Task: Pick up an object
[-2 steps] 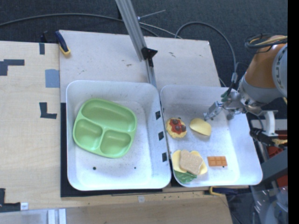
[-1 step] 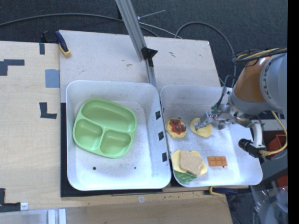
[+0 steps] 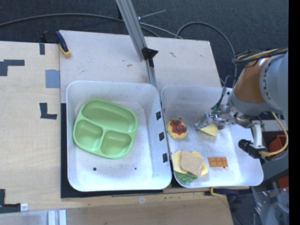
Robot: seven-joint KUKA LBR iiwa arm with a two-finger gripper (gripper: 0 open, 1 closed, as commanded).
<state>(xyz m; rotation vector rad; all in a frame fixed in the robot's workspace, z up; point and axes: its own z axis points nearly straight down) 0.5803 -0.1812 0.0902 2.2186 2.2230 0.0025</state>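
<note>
Cheese wedge (image 3: 209, 130) in right bin (image 3: 243, 172), touching jaws; jaw spread indiscernible.

I see my arm (image 3: 272, 86) as rounded grey shells with an orange band, yellow cables looping alongside, ending in a metallic pincer (image 3: 206, 123).
</note>
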